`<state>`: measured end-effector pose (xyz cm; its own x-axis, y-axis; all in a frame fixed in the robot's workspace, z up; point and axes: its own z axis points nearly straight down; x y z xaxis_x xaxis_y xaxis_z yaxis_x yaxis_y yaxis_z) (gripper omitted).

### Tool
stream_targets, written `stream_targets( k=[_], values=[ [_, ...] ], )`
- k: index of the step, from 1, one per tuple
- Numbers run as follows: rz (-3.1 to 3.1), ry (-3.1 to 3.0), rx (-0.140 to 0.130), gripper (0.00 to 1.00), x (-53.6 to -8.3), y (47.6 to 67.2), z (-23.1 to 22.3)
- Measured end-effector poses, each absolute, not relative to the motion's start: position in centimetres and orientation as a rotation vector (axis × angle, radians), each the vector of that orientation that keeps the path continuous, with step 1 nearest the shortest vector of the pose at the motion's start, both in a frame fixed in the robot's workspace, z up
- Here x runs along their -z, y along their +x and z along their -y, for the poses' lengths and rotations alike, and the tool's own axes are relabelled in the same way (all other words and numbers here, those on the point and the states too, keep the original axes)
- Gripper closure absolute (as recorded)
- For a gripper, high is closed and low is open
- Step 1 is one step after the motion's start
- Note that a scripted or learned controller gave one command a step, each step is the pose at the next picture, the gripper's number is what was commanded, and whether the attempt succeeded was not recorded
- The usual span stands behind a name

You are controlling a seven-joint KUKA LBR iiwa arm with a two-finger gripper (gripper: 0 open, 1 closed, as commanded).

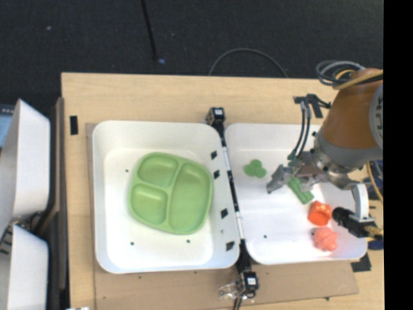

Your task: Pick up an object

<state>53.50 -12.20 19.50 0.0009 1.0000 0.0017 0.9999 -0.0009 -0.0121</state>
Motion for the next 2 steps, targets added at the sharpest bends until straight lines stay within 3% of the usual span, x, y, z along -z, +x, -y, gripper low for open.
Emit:
stream_targets(
  k=[1, 2],
  values=[
    [2.224, -2.219, 0.001, 0.0, -20.1, 53.8, 12.2],
    [2.219, -2.22, -0.005, 0.0, -14.2, 52.9, 12.1]
  ],
)
